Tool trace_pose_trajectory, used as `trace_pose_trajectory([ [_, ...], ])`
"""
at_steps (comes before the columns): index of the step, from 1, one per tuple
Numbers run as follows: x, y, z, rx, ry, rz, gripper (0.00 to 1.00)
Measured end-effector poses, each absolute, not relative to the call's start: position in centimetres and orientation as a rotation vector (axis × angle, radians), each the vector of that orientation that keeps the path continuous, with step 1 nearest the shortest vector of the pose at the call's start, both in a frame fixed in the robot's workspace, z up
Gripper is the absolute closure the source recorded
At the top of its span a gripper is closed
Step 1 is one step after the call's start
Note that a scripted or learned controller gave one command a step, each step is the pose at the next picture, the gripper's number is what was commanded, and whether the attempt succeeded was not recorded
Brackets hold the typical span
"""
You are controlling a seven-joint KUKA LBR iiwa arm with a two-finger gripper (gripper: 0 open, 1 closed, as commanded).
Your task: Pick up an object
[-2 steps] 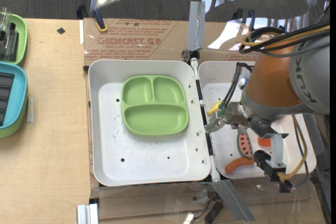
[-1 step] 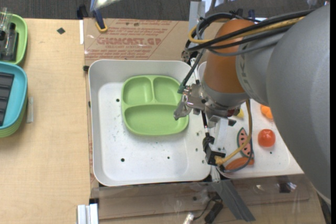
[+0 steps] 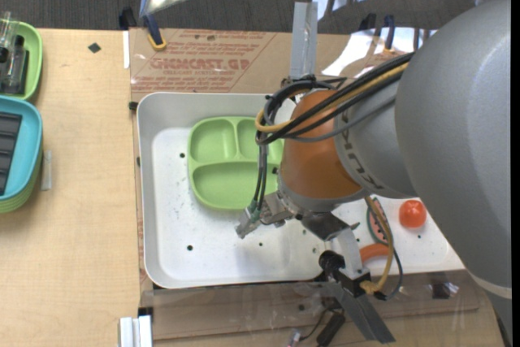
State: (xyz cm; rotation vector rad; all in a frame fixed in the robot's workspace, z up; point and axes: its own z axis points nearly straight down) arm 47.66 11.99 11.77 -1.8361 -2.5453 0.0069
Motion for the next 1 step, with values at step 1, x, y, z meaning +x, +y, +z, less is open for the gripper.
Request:
trace_pose_trajectory([
  [1, 47.75, 20.22, 21.65, -1.620, -2.691, 0.006, 0.00],
])
